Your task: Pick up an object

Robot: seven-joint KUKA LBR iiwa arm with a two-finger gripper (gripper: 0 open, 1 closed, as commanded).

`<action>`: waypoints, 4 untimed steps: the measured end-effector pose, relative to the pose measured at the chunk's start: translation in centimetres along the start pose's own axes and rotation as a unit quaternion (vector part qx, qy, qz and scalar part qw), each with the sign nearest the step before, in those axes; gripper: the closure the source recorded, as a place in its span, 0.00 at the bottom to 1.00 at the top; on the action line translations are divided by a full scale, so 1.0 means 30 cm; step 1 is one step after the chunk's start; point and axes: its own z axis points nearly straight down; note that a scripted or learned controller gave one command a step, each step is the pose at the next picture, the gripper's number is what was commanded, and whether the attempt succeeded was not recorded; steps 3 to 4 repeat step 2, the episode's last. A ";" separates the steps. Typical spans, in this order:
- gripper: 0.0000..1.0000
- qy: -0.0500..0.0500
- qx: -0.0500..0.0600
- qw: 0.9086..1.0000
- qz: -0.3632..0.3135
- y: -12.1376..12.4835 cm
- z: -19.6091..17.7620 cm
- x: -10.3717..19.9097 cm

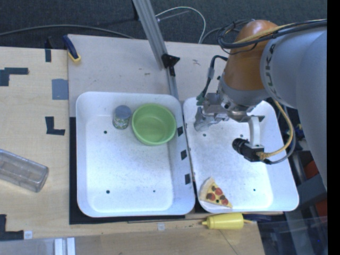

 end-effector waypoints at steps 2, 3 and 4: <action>1.00 0.000 0.000 1.000 0.000 -0.137 0.016 0.347; 1.00 0.000 0.000 1.000 0.000 -0.137 0.016 0.347; 1.00 0.000 0.000 1.000 0.000 -0.137 0.016 0.347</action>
